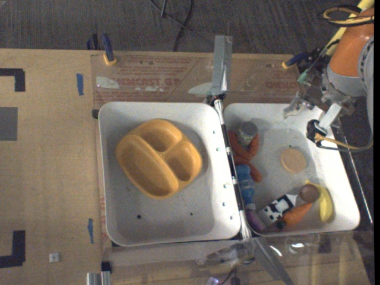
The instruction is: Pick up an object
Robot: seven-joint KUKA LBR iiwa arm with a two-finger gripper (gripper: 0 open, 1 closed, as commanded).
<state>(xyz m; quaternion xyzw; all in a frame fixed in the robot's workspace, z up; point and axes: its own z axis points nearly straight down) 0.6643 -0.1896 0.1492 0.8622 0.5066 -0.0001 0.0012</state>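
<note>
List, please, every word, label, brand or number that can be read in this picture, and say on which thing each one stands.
No text can be read with certainty.
Cardboard sheet behind the bins: faint reddish print, too blurred to read.
Black-and-white toy in the right bin: only a pattern, no letters visible.
Yellow divided plate in the left bin: no markings.

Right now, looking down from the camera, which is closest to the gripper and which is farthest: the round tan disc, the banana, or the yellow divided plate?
1. Round tan disc, right bin, just below-left of the gripper.
2. Banana, right bin's lower right corner.
3. Yellow divided plate, left bin, far across.
</note>
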